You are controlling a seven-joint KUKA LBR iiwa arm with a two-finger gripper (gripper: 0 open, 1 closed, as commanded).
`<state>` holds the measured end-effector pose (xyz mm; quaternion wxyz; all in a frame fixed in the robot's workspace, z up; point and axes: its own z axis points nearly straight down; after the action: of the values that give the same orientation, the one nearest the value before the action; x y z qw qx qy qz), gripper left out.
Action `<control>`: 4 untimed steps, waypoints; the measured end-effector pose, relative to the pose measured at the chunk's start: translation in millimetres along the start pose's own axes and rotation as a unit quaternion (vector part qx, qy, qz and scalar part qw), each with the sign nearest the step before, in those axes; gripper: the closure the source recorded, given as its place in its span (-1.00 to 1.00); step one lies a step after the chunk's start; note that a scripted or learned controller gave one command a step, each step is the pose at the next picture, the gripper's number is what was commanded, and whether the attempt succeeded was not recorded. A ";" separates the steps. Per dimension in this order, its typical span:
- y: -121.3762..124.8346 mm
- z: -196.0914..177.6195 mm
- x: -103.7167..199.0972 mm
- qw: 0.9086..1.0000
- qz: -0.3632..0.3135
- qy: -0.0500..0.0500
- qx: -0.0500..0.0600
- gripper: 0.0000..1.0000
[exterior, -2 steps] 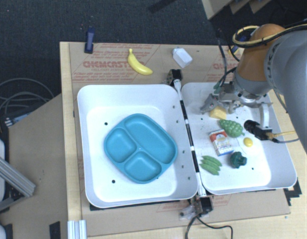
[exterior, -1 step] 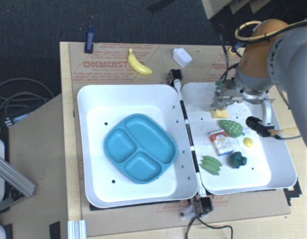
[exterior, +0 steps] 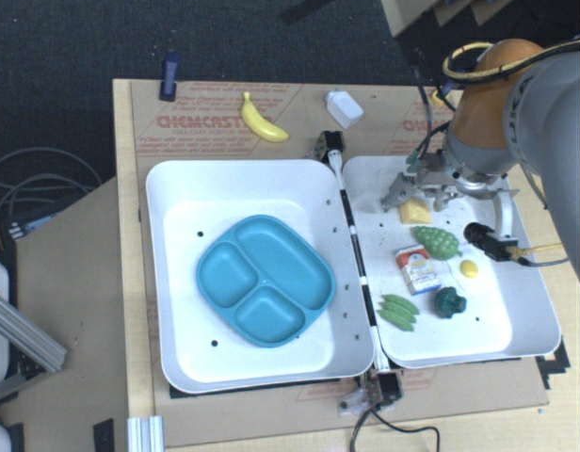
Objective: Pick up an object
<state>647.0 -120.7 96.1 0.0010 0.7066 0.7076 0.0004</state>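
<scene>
My arm's coming in from the upper right of the frame, orange band up top, wrist bent down, gripper [exterior: 414, 188] low in the upper-right area.

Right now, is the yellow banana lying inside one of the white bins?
No, the banana lies on the cardboard behind the left bin.
</scene>
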 end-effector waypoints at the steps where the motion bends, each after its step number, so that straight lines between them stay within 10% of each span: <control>1: 11.8 11.3 -1.5 1.000 0.000 0.000 0.000 -1.00; 2: 14.8 -2.6 -1.3 1.000 -0.001 -0.001 -0.005 1.00; 3: 13.4 -0.6 -1.2 1.000 -0.001 -0.001 -0.003 -1.00; 4: 7.9 10.8 9.2 1.000 0.000 0.000 0.001 -1.00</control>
<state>654.9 -111.5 85.3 0.0000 0.7068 0.7074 -0.0002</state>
